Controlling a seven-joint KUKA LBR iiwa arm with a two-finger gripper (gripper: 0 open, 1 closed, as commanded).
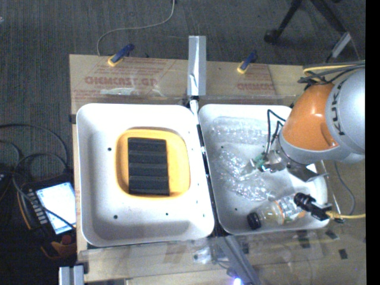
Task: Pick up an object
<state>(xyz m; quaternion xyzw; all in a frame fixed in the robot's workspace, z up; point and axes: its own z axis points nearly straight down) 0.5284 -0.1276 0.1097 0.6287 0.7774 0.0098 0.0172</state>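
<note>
Arm [323, 120] is reaching in over the right bin [209, 159], orange band uppermost, wrist low above the bin's middle. Gripper [268, 161] sits among crumpled clear plastic [237, 171]; the arm's bulk and the glare hide it, so I cannot tell its state or whether it has hold of anything.

Candidate object: a small clear bottle with a dark cap [274, 214], lying on its side near the front of the right bin, apart from the gripper.

Left bin [89, 159] holds a yellow tray with a black slatted insert [148, 165].

Judgement: the plastic looks slippery and shapeless. A good try would centre on the bottle's body, straddle its width, and close squarely before lifting.
</note>
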